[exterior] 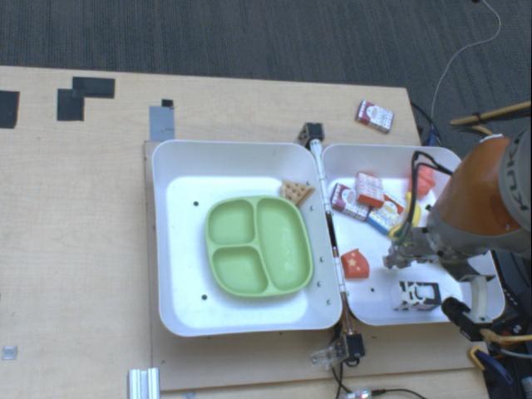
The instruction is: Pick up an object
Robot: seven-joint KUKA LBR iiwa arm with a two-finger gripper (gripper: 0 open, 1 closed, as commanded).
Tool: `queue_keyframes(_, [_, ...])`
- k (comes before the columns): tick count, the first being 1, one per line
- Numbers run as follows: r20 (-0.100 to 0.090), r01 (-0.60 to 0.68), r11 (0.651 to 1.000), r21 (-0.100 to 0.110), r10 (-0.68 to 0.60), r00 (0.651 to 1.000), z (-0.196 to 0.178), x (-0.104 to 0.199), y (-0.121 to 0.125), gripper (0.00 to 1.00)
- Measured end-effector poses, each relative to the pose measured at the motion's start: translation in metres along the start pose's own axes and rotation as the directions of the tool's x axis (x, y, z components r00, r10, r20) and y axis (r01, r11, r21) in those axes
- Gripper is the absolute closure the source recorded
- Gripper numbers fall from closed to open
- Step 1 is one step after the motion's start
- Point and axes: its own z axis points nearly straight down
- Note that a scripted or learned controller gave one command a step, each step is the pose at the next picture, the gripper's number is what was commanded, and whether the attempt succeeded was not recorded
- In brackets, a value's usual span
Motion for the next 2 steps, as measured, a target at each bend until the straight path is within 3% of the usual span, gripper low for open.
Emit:
queue_keyframes(1, [-0.004, 0.001, 1.0, 0.013, -0.001, 1.0, -0.0762, 0.108, 0.0006, 1.0])
queue_keyframes(2, [-0.002, -0.001, 1.0, 0.013, 0.001, 1.0, -0.076, 0.1066, 0.0004, 0.0])
